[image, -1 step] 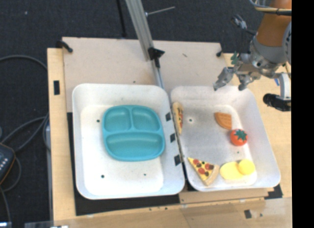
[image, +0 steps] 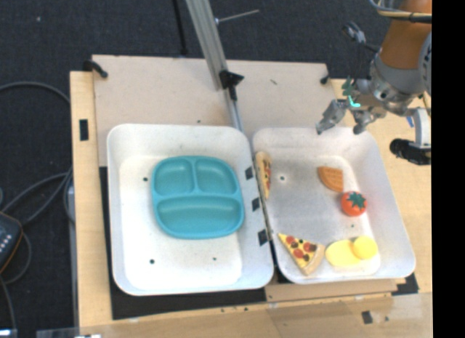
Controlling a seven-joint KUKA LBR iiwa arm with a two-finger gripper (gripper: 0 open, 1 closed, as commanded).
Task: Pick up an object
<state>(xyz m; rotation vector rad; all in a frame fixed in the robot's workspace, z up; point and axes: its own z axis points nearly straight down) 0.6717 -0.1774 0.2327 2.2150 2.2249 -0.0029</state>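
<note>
The tool (image: pixel 341 118) is hanging at the upper right of the frame, over the far rim of the right bin (image: pixel 389 184); its two fingers are standing spread apart with nothing between them. The things to be picked are lying lower in the frame, inside that bin and well apart from the tool; an orange-brown piece (image: pixel 331 177) is sitting nearest, below the tool; a red tomato (image: pixel 354 203) is resting just below and right of it; a yellow piece (image: pixel 352 251) is lying near the bin's lower right corner; a pizza slice (image: pixel 301 250) is lying just left of that; a second slice-like piece (image: pixel 263 174) is leaning along the bin's left wall. The left bin (image: pixel 123 206) is carrying a teal divided plate (image: pixel 197 197); both bins are sitting on the tabletop (image: pixel 152 86).
</note>
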